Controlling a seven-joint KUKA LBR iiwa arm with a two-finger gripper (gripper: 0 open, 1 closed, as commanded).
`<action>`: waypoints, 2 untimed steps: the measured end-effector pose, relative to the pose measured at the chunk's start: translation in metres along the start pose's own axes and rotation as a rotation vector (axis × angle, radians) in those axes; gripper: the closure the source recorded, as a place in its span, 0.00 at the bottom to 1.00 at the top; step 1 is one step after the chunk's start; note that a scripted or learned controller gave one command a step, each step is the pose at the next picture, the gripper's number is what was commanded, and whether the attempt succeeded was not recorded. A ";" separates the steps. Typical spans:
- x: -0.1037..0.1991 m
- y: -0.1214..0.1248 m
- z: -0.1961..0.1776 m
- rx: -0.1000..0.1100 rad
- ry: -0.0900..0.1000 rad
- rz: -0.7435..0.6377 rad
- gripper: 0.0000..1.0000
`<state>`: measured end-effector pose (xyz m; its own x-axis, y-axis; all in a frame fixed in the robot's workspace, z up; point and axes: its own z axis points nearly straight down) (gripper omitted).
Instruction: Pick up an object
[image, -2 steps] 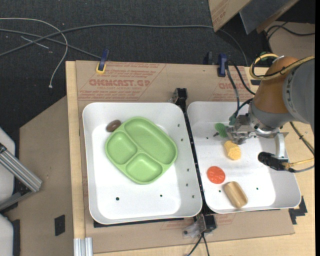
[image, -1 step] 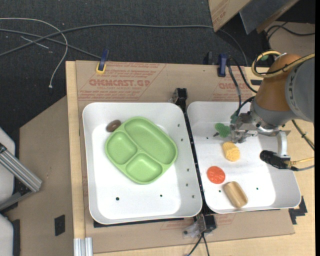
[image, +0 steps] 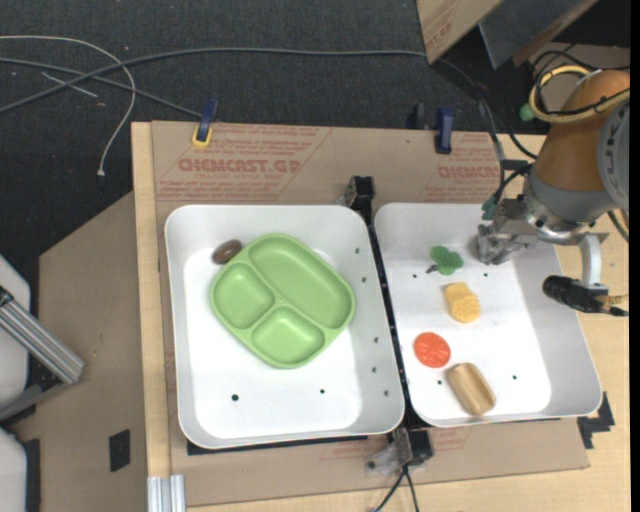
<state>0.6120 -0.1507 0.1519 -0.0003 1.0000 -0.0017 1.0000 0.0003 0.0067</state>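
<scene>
Two white bins side by side on a brown bench. In the left bin (image: 280, 400), a big green plate (image: 283, 299) with three parts, and a small brown thing (image: 228, 251) touching the plate's top left edge. In the right bin (image: 540, 340), four small toy foods: a little green piece (image: 445, 260) near the top, a yellow chunk (image: 461, 302) just below it, a round red thing (image: 432, 349) lower and a bit to the left, and a tan roll (image: 470, 388) near the bottom edge. Reaching in from the right, the grey and orange arm (image: 575, 150). At its end, the gripper (image: 495, 245), low over the top part of the right bin, just beside the green piece on its right. Spread or pressed together: too hard to see from up here. Nothing seen pinched in it. At the top edge of the board, two blue clamps (image: 207, 120).
</scene>
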 end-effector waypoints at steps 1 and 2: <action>0.002 0.003 -0.044 0.000 0.000 -0.001 1.00; 0.002 -0.001 -0.108 -0.002 0.000 -0.001 1.00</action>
<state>0.6104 -0.1486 0.2601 -0.0012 1.0000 -0.0020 1.0000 0.0012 0.0090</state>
